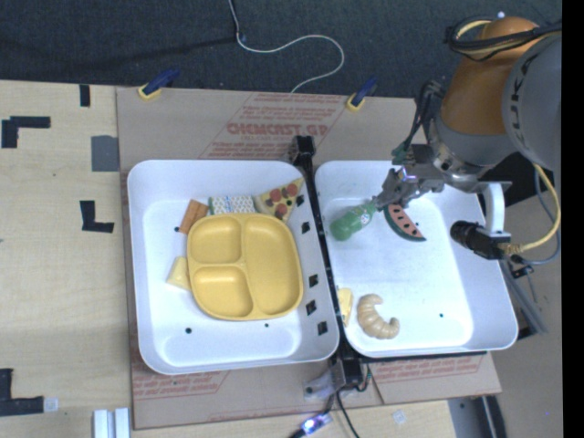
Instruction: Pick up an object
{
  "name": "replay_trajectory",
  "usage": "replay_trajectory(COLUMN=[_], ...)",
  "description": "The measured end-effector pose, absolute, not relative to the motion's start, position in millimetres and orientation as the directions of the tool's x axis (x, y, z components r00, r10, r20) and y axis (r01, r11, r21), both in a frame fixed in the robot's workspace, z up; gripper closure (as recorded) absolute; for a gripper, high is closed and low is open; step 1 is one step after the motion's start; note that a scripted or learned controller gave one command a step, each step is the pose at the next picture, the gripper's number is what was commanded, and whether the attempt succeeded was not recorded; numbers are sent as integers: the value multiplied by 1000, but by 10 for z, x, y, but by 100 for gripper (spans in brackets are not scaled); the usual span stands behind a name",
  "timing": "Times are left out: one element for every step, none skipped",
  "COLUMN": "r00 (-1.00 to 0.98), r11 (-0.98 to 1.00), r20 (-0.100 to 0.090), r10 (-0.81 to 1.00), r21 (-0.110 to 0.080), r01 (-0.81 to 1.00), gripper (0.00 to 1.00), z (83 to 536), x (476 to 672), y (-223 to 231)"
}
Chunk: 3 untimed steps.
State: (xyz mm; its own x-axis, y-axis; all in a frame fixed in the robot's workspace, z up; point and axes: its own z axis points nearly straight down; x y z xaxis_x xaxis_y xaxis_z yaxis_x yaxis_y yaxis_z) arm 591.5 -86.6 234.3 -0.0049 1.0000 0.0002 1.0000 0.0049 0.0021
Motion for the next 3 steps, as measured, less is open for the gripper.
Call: replay_trajectory(r00=[-3,-2,-1], r11=[3,2,1], r20=[0,-2,0], r10=[1000,1000,1000], r21=[0,-2,0], r01=[1000,1000,1000], gripper=[100,100,100], z=[2240,2138,2276], x=[6192,6312,6272], y=[-695,-709,-809])
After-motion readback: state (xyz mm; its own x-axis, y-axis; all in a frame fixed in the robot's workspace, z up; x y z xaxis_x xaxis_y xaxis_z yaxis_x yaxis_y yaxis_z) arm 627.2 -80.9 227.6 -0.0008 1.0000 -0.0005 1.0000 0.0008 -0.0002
